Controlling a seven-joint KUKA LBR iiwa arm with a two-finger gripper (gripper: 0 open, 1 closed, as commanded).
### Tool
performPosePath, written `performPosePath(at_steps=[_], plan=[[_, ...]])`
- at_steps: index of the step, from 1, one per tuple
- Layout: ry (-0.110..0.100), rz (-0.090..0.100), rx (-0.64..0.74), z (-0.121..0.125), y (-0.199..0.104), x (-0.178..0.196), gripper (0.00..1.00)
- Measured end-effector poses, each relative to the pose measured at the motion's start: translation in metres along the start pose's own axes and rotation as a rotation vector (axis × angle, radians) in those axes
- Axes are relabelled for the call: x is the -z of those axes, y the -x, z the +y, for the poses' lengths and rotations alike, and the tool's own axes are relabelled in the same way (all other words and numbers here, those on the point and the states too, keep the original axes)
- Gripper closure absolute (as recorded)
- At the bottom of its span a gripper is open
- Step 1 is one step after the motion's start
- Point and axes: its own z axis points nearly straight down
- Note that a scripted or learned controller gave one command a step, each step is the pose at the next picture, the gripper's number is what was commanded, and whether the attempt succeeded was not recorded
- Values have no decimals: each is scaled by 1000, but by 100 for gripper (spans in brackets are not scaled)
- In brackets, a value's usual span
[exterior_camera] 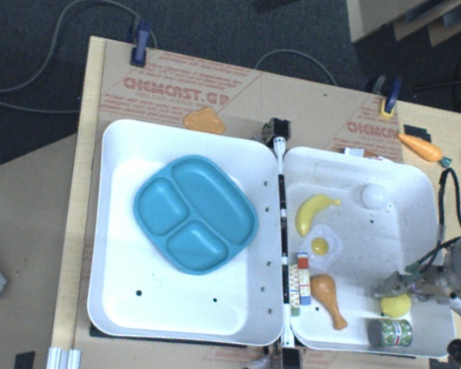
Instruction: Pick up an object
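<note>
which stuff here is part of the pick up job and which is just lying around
Part of the job:
gripper, low in the right bin
lemon beside it
can
drumstick
banana
fried egg
white ball

Lying about:
blue plate in the left bin
carrot and orange piece on the bench

We count two white bins: the left bin (107, 281) and the right bin (406, 188). In the left bin, one blue divided plate (195, 214) with three compartments. In the right bin we count one banana (313, 211), one fried egg (320, 245), one chicken drumstick (329, 299), one lemon (395, 306), one green-labelled can (389, 332), one white ball-like item (373, 196). On the bench outside the bins: one carrot (421, 148), one orange flat piece (204, 120). Two blue clamps, the left clamp (140, 41) and the right clamp (391, 94). One gripper (406, 288).
</note>
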Motion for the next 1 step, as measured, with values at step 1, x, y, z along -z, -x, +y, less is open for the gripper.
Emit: performPosePath(at_steps=[1], plan=[[4,-1,8,59,-50,-11,100]])
